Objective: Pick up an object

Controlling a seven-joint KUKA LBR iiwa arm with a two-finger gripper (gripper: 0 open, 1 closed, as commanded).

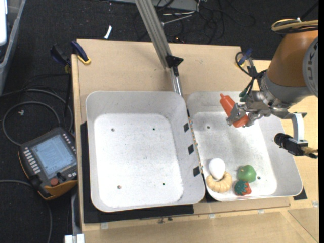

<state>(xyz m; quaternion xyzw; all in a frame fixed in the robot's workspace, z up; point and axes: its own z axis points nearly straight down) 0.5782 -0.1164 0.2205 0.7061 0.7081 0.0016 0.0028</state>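
The arm point(296, 59) enters from the upper right of the frame, its broad orange band above a grey wrist point(276, 92). It slants down and leftward toward the centre right of the picture. At its end the gripper point(242, 116) points left and slightly down, and an orange-red carrot-like object point(229, 104) sits between its fingers.
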